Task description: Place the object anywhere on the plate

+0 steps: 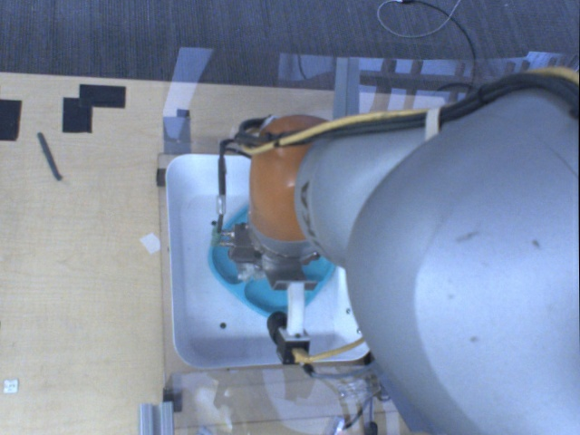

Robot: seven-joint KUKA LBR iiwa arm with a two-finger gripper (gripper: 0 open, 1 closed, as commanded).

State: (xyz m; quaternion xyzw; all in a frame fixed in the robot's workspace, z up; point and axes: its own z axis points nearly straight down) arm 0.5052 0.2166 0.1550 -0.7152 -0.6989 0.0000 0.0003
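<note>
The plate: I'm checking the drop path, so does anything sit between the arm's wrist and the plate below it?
Nothing visible does. The wrist hangs directly over the blue plate in the white bin, and the plate's exposed left rim is bare. The wrist hides the plate's middle, so that part cannot be judged.

— Where does the arm [453, 243] sit?

— It reaches in from the right, its orange band [276, 188] above a white bin [190, 270].

— And under the wrist?

— A blue plate [227, 265] lies in that bin, mostly covered by the wrist. The jaws are hidden beneath it.

— Elsewhere?

— Black marks [86, 107] lie on the bench [82, 288] at left.
</note>
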